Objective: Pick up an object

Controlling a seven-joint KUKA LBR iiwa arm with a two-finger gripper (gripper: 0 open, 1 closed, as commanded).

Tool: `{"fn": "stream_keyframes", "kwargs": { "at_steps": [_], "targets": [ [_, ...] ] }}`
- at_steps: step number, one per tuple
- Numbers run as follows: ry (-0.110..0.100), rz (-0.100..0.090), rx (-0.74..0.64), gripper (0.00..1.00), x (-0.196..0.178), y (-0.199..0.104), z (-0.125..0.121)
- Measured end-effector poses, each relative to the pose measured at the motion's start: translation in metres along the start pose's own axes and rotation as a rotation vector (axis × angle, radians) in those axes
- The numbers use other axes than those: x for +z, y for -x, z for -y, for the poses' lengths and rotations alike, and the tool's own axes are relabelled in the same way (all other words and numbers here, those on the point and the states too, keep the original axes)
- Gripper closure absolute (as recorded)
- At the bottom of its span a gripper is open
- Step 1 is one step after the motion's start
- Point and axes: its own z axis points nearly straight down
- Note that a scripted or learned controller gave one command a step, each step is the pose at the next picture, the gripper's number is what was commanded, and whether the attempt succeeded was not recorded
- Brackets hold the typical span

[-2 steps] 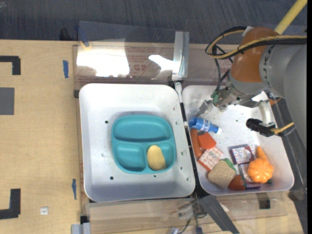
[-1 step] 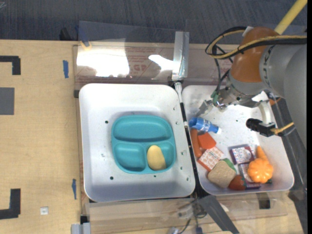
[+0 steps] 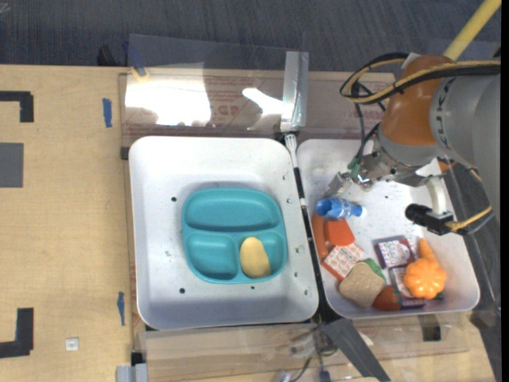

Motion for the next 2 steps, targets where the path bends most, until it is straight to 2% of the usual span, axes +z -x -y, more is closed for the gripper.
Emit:
{"fn": "stream_keyframes", "kwargs": {
  "at_steps": [1, 2],
  "targets": [
    [0.002, 0.000, -0.032, 0.00, -0.001, -0.016, 0.048],
    [0.003, 0.001, -0.011, 0.00, -0.002, -0.019, 0.123]
  ]
}}
